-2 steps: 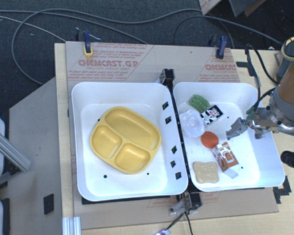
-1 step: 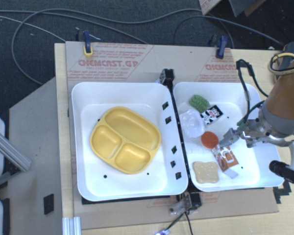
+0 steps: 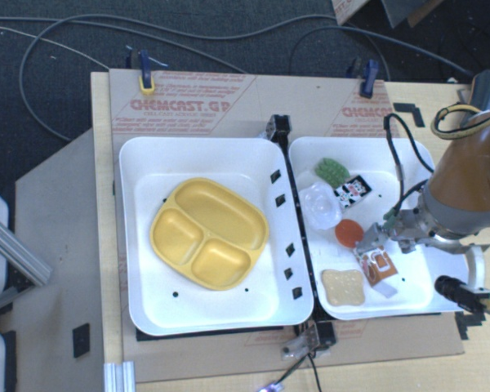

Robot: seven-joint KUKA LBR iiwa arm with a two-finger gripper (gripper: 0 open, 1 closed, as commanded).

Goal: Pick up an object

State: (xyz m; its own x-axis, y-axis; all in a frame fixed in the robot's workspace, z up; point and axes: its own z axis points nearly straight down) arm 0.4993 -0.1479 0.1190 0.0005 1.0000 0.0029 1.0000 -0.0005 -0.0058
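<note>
Orange packet beneath hand

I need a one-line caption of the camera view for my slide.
KUKA arm's tool low in the right bin among small items, above an orange packet; a yellow divided plate lies in the left bin.

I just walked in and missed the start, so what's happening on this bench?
A grey and orange robot arm reaches in from the right over the right bin, its tool low among small items: an orange-brown packet, a red round piece, a beige slice, a clear cup, a green item and a black-and-white piece. Nothing looks lifted yet. The left bin holds a yellow divided plate.
</note>
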